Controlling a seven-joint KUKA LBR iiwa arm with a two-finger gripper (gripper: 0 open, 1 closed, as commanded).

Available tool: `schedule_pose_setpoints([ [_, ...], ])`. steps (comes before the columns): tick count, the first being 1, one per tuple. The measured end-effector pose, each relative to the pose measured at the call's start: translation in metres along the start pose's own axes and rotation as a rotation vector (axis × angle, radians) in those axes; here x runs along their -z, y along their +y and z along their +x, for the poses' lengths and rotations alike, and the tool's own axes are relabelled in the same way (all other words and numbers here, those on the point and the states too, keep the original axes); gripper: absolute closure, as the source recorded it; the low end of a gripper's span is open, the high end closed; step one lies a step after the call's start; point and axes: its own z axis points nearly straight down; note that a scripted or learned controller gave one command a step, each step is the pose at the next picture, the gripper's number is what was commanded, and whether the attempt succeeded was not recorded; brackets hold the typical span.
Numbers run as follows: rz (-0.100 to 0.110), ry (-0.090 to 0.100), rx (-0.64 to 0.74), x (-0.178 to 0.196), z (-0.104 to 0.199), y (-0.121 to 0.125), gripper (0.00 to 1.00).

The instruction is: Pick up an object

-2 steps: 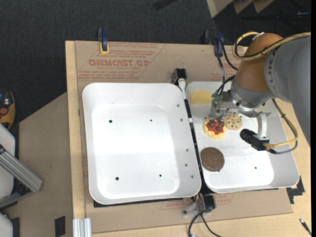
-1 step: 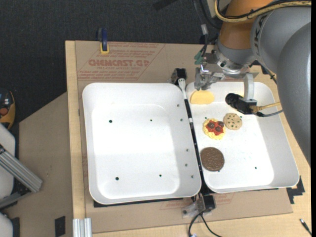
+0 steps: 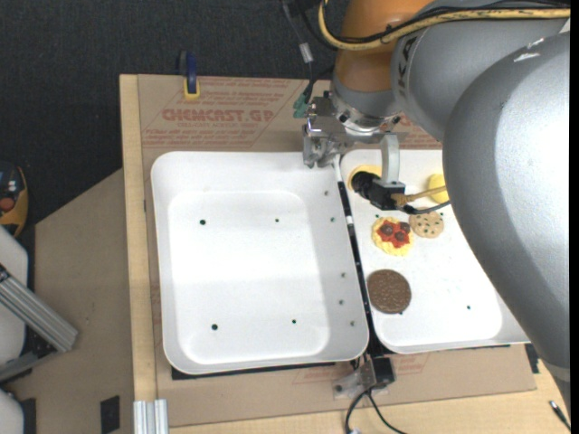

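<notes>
The 2 bins, the left bin (image 3: 253, 269) and the right bin (image 3: 452, 319), look like smooth, glossy white plastic, resting on a matt brown cardboard sheet (image 3: 226, 107) with faded red print, itself lying on a rough, dark carpet-like surface (image 3: 90, 25). The arm (image 3: 507, 134) has a smooth, satin grey shell with a glossy orange band (image 3: 380, 12), and the gripper (image 3: 348, 156) hardware below it looks like bare, shiny metal with black parts. The round brown disc (image 3: 390, 291) looks matt and grainy, while the small food-like pieces (image 3: 393, 235) beside it look like smooth plastic.
</notes>
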Motion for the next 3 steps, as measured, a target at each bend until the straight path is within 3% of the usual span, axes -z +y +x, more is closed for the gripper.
schedule_pose_setpoints([
  [1,-0.014,0.003,0.002,0.127,0.097,0.002,1.00],
  [2,0.009,-0.003,-0.004,0.074,0.144,0.000,1.00],
  [3,-0.003,-0.001,-0.009,0.119,0.130,0.002,1.00],
])
